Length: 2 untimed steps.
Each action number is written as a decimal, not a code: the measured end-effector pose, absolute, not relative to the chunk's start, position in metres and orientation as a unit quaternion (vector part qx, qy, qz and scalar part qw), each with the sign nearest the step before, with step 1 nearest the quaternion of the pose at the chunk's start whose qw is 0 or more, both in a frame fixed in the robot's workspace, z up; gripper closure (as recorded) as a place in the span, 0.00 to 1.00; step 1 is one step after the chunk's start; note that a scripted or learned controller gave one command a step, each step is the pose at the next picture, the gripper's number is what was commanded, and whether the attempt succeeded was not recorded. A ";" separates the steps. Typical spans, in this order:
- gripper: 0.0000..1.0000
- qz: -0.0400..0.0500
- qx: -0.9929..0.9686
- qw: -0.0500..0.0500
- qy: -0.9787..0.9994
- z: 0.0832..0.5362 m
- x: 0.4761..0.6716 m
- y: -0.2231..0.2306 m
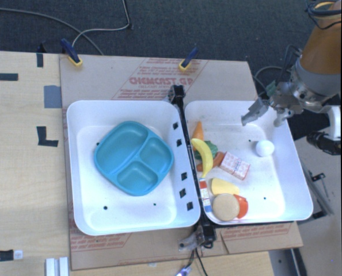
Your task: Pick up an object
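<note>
My gripper [267, 115] hangs open over the far right corner of the right bin [286, 183], with nothing between its fingers. Just below it a white ball [264, 148] rests near the bin's right wall. Along the bin's left side lie a carrot [198, 131], a banana [202, 153] over a green piece [211, 150], a small red-and-white box [235, 165], a yellow piece [223, 186] and a tan round bun [225, 206] with a red thing [242, 204] behind it.
The left bin [84, 154] holds a blue divided plate [134, 157]. A black clip divider [182, 148] runs between the bins. Both bins sit on cardboard [154, 79] held by blue-and-yellow clamps [71, 51]. Cables trail at the back.
</note>
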State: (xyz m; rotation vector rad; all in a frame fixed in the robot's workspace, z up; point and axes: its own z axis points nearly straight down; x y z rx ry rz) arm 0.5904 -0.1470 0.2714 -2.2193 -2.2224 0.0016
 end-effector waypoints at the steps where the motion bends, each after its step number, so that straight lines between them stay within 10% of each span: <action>1: 0.00 0.001 -0.706 0.002 -0.708 0.160 0.580 -0.102; 2: 0.00 -0.001 -0.708 -0.009 -0.706 0.091 0.588 -0.102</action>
